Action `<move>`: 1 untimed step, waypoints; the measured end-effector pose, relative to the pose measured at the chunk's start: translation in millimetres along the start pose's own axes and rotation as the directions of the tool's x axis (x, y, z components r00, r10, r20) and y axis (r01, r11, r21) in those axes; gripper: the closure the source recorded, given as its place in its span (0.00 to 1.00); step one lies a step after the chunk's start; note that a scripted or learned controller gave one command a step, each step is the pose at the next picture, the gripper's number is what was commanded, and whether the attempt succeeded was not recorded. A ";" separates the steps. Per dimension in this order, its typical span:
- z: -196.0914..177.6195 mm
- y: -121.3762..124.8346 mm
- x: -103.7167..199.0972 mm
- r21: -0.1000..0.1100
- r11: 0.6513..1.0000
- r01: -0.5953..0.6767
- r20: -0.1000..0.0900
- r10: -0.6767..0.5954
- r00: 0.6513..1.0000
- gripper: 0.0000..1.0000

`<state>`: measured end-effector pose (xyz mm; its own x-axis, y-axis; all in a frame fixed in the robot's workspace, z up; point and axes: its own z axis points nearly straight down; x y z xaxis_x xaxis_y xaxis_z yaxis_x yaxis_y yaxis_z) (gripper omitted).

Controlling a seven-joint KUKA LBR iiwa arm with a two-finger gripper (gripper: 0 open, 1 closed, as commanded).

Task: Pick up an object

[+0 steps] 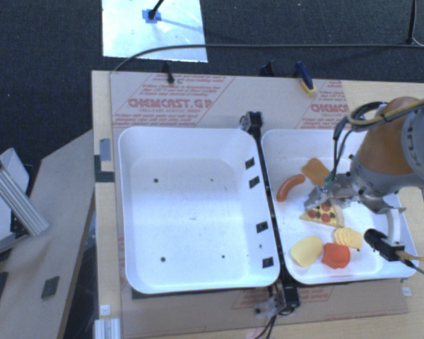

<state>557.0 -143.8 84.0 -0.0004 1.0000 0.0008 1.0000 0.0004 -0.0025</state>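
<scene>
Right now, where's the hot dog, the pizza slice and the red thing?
hot dog [290, 186], camera view, middle of the sausage.
pizza slice [324, 216], camera view, its topped face.
red thing [336, 256], camera view, its top.

Two shallow white bins [191, 154] look like smooth, slightly glossy plastic. The pale brown tabletop sheet [198, 97] is matt, paper-faced with red print. A square silvery plate [152, 20] shines like metal on dark, rough carpet [42, 48].

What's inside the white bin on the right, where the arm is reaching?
The right bin holds toy food: a sausage, a tan piece, a pizza slice, a yellow chip, a ridged yellow piece and a red piece. The arm covers the far side.
</scene>
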 end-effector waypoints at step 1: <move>-1.6 46.5 -22.7 -0.009 1.000 0.005 0.004 -0.005 1.000 0.00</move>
